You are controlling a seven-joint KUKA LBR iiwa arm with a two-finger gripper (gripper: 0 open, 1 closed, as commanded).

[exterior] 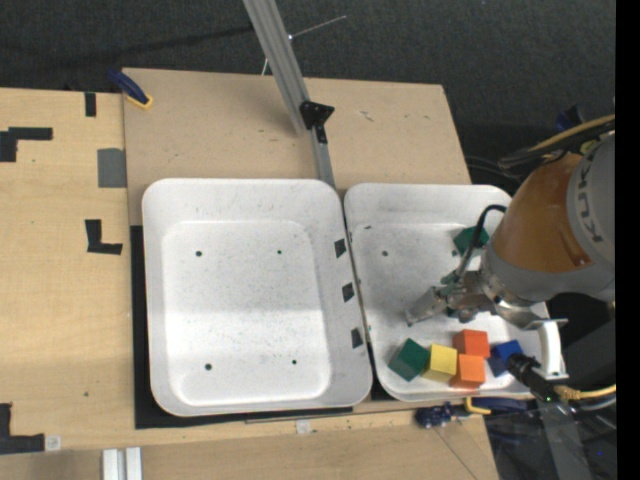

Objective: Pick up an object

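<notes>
My gripper [440, 311] hangs low over the middle of the right bin [400, 218], reaching in from the right under the orange-banded wrist. It is open, and I see nothing between its fingers. Just in front of it, along the bin's near edge, sit a green block [407, 358], a yellow block [442, 360], two orange blocks [472, 343] [468, 370] and a blue block [505, 353]. A small teal object [467, 237] lies behind the gripper, partly hidden by the arm.
The left bin [240, 298] stands beside the right one, with a shared raised rim between them. A slanted metal pole [285, 53] rises from behind the bins. The arm's body covers the right bin's right side.
</notes>
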